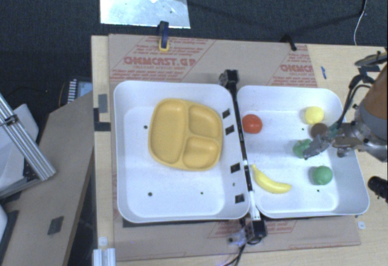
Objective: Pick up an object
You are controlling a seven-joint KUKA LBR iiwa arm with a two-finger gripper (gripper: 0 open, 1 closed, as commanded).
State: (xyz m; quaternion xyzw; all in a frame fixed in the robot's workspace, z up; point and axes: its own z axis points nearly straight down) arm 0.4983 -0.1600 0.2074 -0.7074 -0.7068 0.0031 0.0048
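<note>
In the right bin (pixel 285 207) lie a red-orange ball (pixel 252 123), a yellow lemon (pixel 314 115), a yellow banana (pixel 271 181) and a green ball (pixel 321 174). A darker green object (pixel 300 148) sits mid-bin, partly hidden by the gripper. My gripper (pixel 316 145) reaches in from the right and sits low over that green object's right side, touching or nearly touching it. A small brown piece (pixel 318 130) shows just above the gripper tip; whether it is an object or part of the gripper is unclear.
The left bin (pixel 133 192) holds a yellow divided plate (pixel 185 134). A black divider (pixel 239 149) with clips runs between the bins. The arm (pixel 371 119) hangs over the right bin's right rim. Cardboard (pixel 200 59) lies under both bins.
</note>
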